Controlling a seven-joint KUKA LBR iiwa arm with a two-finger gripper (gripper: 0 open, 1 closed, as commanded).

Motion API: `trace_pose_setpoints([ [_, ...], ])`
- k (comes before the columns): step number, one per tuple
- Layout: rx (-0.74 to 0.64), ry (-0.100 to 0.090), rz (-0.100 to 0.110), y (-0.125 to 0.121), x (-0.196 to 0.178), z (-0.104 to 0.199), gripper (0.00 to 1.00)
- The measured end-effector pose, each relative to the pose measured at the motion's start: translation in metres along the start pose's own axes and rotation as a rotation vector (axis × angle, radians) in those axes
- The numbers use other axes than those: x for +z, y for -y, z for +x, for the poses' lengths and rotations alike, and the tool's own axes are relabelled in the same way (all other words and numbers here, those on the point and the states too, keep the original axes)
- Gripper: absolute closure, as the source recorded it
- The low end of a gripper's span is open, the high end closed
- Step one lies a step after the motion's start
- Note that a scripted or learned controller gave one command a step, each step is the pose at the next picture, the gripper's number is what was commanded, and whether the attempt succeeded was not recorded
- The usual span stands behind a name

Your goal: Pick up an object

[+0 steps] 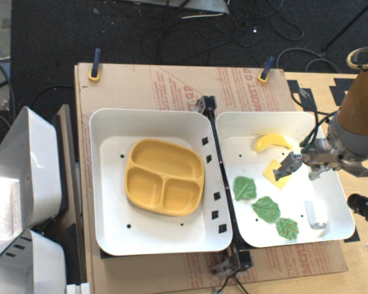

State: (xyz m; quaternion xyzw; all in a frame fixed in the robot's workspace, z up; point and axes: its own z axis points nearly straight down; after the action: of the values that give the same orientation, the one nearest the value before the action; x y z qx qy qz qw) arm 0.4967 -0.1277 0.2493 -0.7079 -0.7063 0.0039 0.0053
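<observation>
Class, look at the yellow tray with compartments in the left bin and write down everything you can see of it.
The yellow tray is a rounded, plastic-looking dish with a raised rim, mustard yellow throughout. Ridges divide it into three compartments: one wide one across the far side and two smaller ones side by side nearer the camera. It lies flat, right way up, turned slightly askew, about in the middle of the left bin. It rests on the bin's white floor, apart from the walls.

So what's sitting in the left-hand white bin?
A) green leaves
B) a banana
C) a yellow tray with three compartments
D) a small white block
C: the yellow tray with three compartments lies in the left bin; the banana and green leaves are in the right bin.
</observation>
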Motion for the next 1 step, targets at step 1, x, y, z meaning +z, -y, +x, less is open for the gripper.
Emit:
trace_pose_setpoints([
  [1, -0.003, 0.002, -0.012, -0.0022, -0.0061, 0.0005, 0.00],
])
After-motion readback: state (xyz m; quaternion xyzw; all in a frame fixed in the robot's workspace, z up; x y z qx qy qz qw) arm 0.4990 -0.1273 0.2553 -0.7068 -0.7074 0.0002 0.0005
